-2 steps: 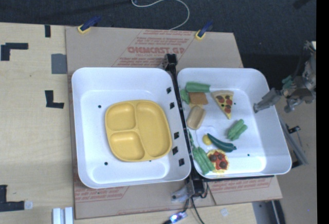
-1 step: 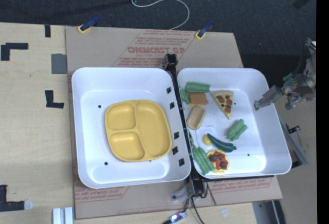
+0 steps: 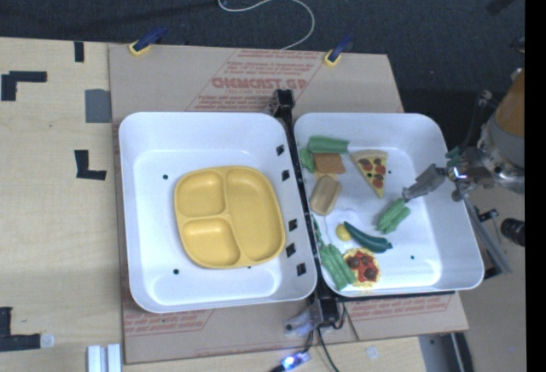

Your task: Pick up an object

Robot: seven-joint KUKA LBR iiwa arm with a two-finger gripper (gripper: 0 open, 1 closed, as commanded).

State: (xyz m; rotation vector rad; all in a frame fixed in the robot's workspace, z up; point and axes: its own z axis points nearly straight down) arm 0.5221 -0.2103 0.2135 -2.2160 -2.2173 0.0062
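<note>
Nearest you in the right bin (image 3: 456, 272) lies a small pizza-like piece with red topping (image 3: 363, 265), touching a green pod (image 3: 333, 266) on its left. Just beyond them a dark green curved vegetable (image 3: 368, 238) rests beside a little yellow piece (image 3: 342, 232). In the left bin (image 3: 141, 217) you have the yellow divided plate (image 3: 229, 216), sitting flat in the middle, three compartments facing up.

Farther in, a light green ridged piece (image 3: 392, 214) lies tilted right of the bin's centre. The end effector (image 3: 424, 183) reaches in from the right just above it — its grey tip points down-left toward that piece, close to it but apart from it. You cannot tell from this view whether it is spread or pressed together, and nothing shows pinched in it.

To the left a tan bread roll (image 3: 325, 194) lies by the divider. Beyond it sit a brown square piece (image 3: 329, 163) and a pizza slice (image 3: 372, 170), side by side. Farthest in the bin, a green bean-like piece (image 3: 328, 144) lies along the far wall.

Both bins rest on a cardboard sheet (image 3: 256, 80) on the table (image 3: 51, 217).
</note>
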